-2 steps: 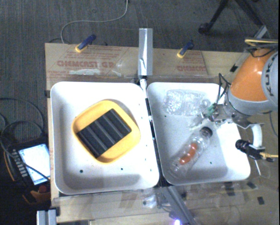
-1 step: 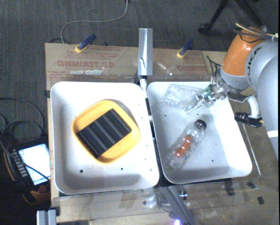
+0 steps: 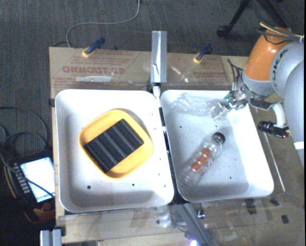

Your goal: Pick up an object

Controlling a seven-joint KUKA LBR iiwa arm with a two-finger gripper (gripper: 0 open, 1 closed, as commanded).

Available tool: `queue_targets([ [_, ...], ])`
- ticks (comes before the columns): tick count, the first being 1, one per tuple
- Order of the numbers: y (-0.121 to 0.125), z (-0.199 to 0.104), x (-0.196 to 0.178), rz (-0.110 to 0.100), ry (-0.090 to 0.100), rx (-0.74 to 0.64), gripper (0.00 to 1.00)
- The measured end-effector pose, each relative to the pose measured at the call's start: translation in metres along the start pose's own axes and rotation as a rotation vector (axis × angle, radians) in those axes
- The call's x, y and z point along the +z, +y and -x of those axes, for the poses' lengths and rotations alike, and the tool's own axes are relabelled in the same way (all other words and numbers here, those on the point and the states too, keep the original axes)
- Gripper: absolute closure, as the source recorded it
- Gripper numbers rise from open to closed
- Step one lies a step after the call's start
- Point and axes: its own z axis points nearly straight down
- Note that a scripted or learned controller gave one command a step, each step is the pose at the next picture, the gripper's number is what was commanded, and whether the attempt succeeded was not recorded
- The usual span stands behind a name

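A yellow dish with a black ridged insert lies tilted in the middle of the left bin. In the right bin a clear plastic bottle with a black cap lies on a slant, cap toward the back right. Crumpled clear plastic film sits along that bin's back wall. My gripper is low at the right bin's back right corner, at the right end of the film. Whether it holds any of the film is too small to tell.
The grey arm with its orange band leans in over the right bin's back right rim. A metal post stands behind the seam between the bins. Two blue clamps hold the cardboard backing.
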Motion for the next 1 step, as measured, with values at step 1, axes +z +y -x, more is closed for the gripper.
queue_targets([
  [1,0.0006,0.0000,-0.0004,0.002,-0.002,0.000,0.00],
])
